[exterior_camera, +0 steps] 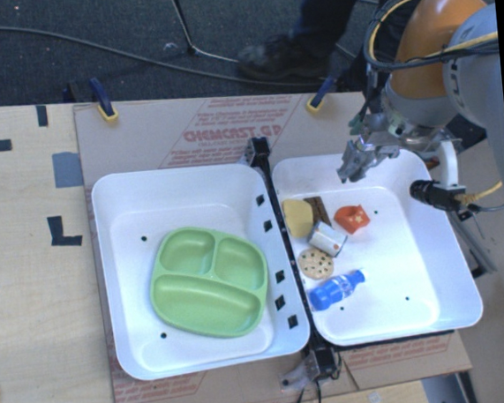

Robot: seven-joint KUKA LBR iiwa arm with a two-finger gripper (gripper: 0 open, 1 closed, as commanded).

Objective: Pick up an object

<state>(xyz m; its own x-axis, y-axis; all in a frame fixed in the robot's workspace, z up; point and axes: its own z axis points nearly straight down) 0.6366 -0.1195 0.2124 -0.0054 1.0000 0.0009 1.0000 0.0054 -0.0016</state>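
Gripper (353, 170) hangs near right bin (436, 267) rim.

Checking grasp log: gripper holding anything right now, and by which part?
Nothing held. The gripper hangs above the right bin's far edge with nothing between its fingers; the red toy lies in the bin below it.

right bin (439, 302): items crowd the left half beside the divider (278, 238), namely yellow piece (297, 217), red object (352, 218), cookie (312, 263) and blue bottle (336, 289); right half offers open floor. left bin (115, 209): green tray (210, 281) covers the centre, leaving only marginal strips.
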